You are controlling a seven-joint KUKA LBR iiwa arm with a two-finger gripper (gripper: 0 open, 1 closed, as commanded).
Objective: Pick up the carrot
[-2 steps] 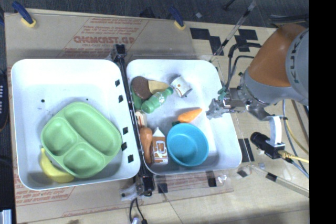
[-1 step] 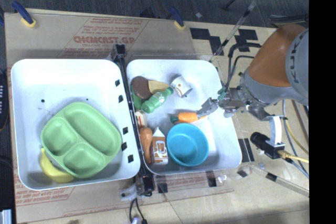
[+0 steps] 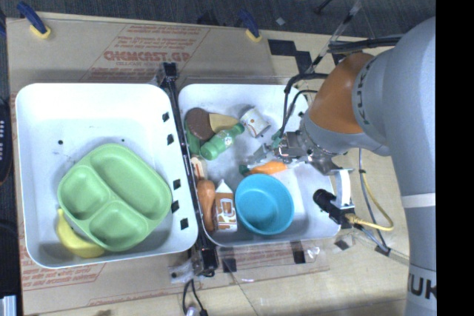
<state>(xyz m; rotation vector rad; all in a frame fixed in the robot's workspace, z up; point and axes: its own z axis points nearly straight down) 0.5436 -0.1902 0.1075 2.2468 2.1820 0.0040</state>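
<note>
The carrot (image 3: pixel 269 168) is a small orange piece in the right bin (image 3: pixel 222 96), lying across just above the rim of the blue bowl (image 3: pixel 263 205). My gripper (image 3: pixel 275 150) is low in the same bin, directly over the carrot's upper side and close to touching it. The grey wrist and orange band (image 3: pixel 333 100) reach in from the right and hide the bin's right wall.
The right bin also holds a brown brush (image 3: pixel 204 120), a green bottle (image 3: pixel 219 143), a small white cup (image 3: pixel 254 121), a sausage (image 3: pixel 206 196) and a small carton (image 3: pixel 225 212). A green divided plate (image 3: pixel 115 195) rests on a yellow object (image 3: pixel 74 242) in the left bin (image 3: pixel 44 115).
</note>
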